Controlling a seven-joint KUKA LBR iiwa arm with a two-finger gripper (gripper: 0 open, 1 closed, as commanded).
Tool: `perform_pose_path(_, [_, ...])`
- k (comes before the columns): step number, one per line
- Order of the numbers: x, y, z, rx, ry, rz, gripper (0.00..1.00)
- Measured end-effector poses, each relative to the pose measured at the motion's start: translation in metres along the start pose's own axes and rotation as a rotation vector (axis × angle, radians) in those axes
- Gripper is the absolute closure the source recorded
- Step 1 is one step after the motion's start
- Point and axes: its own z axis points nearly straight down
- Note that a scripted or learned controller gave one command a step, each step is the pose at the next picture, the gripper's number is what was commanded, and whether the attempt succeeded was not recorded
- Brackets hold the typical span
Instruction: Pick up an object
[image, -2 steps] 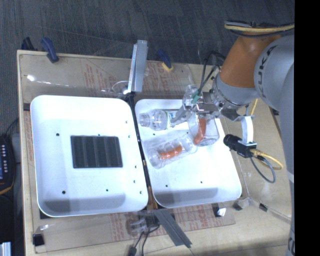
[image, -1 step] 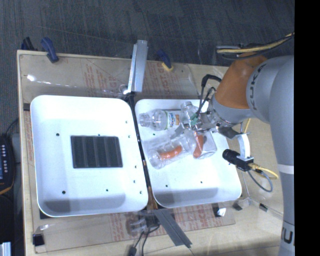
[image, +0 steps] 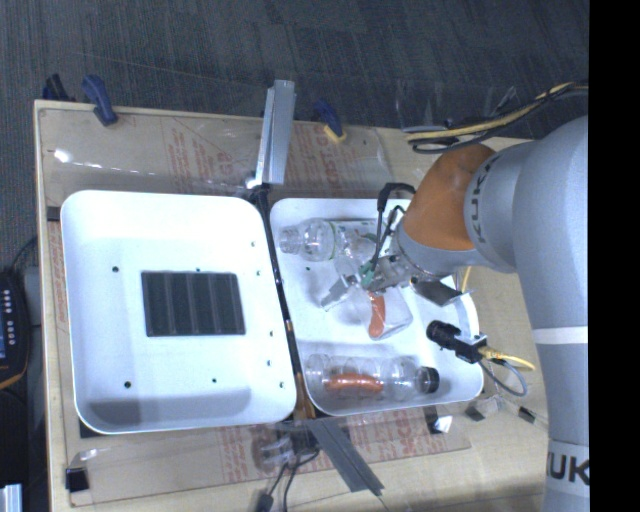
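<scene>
A dark ribbed panel sits in the left bin. In the right bin, a clear plastic bottle lies along the near wall, a clear cup near the far wall. The gripper reaches down over clear clutter beside an orange object, apparently holding nothing.

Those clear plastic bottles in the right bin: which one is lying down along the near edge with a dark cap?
The bottle along the right bin's bottom edge, on its side, something orange inside, dark cap pointing right. The other clear bottle lies near the top edge.
</scene>
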Motion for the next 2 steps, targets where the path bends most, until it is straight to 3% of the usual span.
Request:
perform_pose_path(1, [0.0208,0.0024,0.0009,0.005,0.003,0.198,0.0])
perform_pose_path(2, [0.0208,0.0016,-0.0081,0.009,0.004,0.195,1.0])
